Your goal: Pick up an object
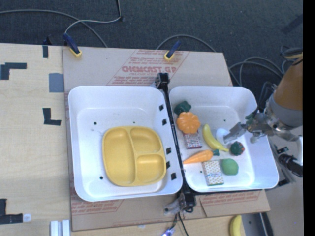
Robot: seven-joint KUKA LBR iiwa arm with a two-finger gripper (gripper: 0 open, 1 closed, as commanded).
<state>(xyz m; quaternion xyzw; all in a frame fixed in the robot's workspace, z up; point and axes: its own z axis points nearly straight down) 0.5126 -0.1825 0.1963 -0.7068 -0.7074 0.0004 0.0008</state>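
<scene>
banana (212, 137) | yellow, curved (lying flat) | right bin, beside carrot (199, 157)

Cardboard sheet (147, 70): red printed lettering is borne upside down along the far edge, under the two bins; the largest line can be read roughly as "CHEMCAST GP", the last letters being uncertain.
Smaller red lines beneath that heading: print is seen, but it is too small and blurred to be read.
Small packet (193, 140) in the right bin: a printed face is shown, no word of which can be made out.
Patterned box (212, 172) in the right bin: a speckled print is carried, without legible text.
</scene>
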